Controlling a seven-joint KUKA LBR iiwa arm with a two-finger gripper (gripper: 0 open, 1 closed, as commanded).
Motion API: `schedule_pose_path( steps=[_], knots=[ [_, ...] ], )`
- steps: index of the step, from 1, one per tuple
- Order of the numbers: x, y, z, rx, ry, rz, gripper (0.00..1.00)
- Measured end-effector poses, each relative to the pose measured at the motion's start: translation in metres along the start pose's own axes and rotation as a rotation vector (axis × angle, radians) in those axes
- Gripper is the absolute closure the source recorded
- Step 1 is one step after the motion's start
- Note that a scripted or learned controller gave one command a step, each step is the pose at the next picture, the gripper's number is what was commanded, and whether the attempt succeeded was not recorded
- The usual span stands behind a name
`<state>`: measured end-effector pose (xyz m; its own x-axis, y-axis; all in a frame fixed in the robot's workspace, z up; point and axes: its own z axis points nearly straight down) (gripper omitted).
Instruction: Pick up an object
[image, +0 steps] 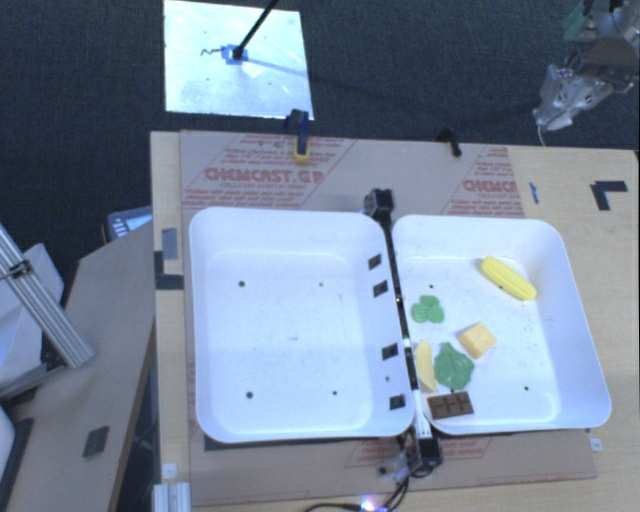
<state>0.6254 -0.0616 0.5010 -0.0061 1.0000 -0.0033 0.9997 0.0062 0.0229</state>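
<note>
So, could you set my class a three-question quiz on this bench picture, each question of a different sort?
1. True or false: the brown chocolate bar lies in the left bin.
2. Multiple choice: which thing lies nearest the right bin's far right corner? A) the yellow corn cob B) the small green leaf C) the yellow cheese wedge
3. Fill the gap: the robot's hand hangs at the picture's top ____ corner, beyond the bins.

Key
1. False; it lies at the right bin's near edge.
2. A
3. right
</note>
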Motion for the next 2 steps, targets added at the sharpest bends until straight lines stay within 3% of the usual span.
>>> schedule_pose_path(
  steps=[1,2],
  knots=[
    [0.042,-0.053,0.129,0.034,0.005,-0.001,1.0],
    [0.02,-0.01,0.218,0.023,0.002,0.006,1.0]
  ],
)
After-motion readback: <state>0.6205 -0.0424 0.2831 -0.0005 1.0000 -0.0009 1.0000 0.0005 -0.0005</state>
